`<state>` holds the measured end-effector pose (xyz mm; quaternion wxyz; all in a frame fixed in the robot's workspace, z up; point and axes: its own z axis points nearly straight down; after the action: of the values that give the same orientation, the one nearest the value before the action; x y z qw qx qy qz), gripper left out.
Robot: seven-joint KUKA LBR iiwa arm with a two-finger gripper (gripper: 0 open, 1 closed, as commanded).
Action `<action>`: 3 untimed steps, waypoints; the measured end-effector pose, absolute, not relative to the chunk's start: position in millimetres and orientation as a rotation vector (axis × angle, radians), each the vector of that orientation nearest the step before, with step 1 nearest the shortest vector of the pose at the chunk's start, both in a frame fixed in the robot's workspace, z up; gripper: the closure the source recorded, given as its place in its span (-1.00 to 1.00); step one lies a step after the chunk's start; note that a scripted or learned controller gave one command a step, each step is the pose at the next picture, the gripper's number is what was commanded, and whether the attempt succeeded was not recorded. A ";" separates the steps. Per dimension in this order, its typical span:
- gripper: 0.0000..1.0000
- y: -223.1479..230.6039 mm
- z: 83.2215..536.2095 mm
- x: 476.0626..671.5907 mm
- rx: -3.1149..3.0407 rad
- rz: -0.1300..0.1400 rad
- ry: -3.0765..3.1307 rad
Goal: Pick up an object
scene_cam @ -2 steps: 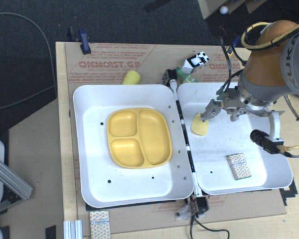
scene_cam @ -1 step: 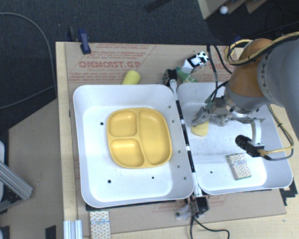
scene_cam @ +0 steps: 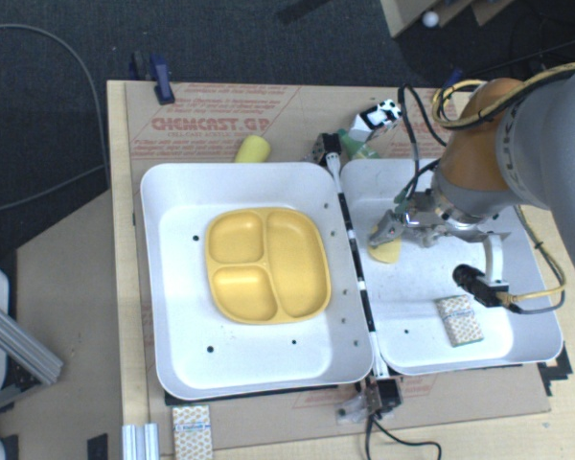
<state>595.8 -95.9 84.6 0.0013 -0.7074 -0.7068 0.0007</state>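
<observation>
Yellow piece [scene_cam: 387,250] in right bin [scene_cam: 517,348], long axis unclear, pincer [scene_cam: 391,226] just above

The arm [scene_cam: 517,142] hides part of the right bin [scene_cam: 517,353], itself cut off rightward.

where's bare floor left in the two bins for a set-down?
Left bin: a bare band all round the yellow divided plate, widest along the near edge. Right bin: bare near-left floor, between the bin divider and the patterned packet. Crowded: the right bin's far half, where the gripper sits by the pale yellow piece.
</observation>
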 end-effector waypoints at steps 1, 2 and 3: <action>-1.00 -95.0 84.6 612.8 -2.222 -0.001 -2.223; -1.00 -92.5 84.5 606.1 -2.221 0.002 -2.219; -1.00 -97.0 84.7 602.6 -2.220 0.002 -2.220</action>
<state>602.6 -97.0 84.7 0.0009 -0.7072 -0.7070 0.0008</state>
